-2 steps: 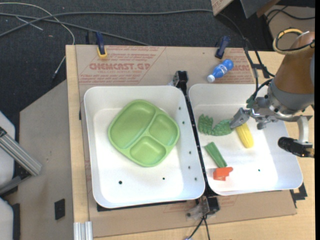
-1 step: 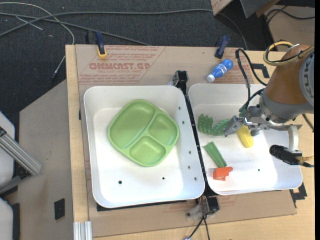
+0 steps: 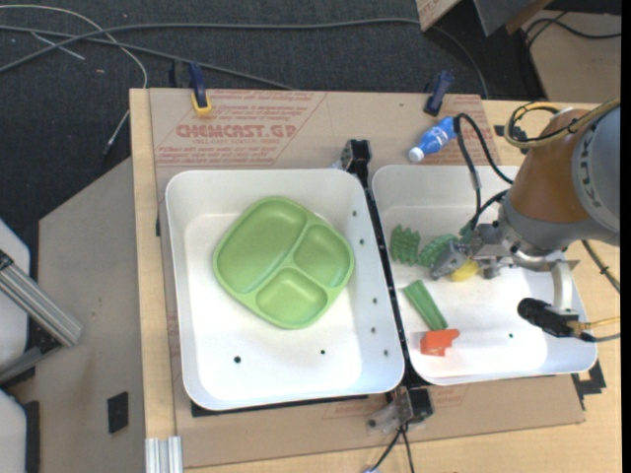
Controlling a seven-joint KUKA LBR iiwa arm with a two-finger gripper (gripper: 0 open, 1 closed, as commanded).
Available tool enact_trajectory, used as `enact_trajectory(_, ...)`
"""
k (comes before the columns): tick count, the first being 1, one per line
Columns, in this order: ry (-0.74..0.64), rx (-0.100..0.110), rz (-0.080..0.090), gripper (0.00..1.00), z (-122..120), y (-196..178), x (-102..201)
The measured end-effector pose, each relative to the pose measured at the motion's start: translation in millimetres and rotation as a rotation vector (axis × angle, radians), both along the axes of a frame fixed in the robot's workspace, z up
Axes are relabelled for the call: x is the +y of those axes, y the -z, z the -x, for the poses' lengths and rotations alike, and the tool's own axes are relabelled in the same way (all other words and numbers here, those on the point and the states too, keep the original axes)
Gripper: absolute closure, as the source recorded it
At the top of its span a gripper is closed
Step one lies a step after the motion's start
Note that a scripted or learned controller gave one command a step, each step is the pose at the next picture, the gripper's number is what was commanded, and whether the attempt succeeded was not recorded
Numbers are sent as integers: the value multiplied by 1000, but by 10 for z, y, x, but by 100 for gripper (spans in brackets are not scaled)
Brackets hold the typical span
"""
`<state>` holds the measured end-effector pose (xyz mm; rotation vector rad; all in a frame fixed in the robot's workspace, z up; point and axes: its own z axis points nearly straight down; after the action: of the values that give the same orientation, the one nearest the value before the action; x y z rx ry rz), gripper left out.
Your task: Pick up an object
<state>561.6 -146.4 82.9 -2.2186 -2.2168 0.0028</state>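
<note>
Two white bins side by side: green divided plate point(image 3: 284, 261) mid left bin point(image 3: 187, 294). Gripper point(image 3: 461, 260) low in right bin point(image 3: 552, 358), beside a yellow piece point(image 3: 463, 273) and green toys point(image 3: 416, 246); finger state impossible to tell. Green bar point(image 3: 425, 304), orange block point(image 3: 439, 341) toward front edge.

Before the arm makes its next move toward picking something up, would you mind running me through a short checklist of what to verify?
1. Gripper over the right bin: ok.
2. Object within reach: ok, a yellow piece lies right at the gripper, with a green toy beside it.
3. Object actually between the fingers: cannot tell.
4. Other targets free: ok, the green bar and orange block lie apart from the gripper.
5. Green divided plate lies flat in the left bin: ok.
</note>
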Motion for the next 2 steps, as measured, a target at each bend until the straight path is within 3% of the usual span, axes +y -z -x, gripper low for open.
enact_trajectory(1, 0, -5, 1, 100, -16, -134, -3)
enact_trajectory(2, -3, -13, 4, 100, -97, -743, 53)
